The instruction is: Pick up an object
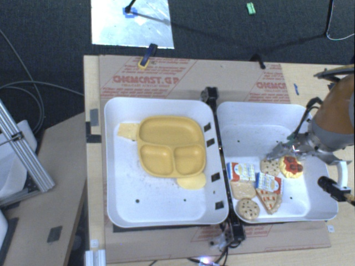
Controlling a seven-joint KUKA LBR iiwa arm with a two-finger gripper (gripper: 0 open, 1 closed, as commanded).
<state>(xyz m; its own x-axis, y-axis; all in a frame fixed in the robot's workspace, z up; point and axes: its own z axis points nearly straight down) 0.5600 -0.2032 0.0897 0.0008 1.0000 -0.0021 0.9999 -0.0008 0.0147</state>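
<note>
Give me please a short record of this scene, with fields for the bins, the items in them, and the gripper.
left bin: yellow divided tray, with pale yellow flat pieces at its edges
right bin: toy food pile, including a cookie and a pizza slice
gripper: low in the right bin, at the upper edge of the pile
grasp: cannot tell

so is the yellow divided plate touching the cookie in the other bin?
Apart. The camera view shows the yellow divided plate in the left bin and the chocolate chip cookie in the right bin, bin walls between them.
</note>
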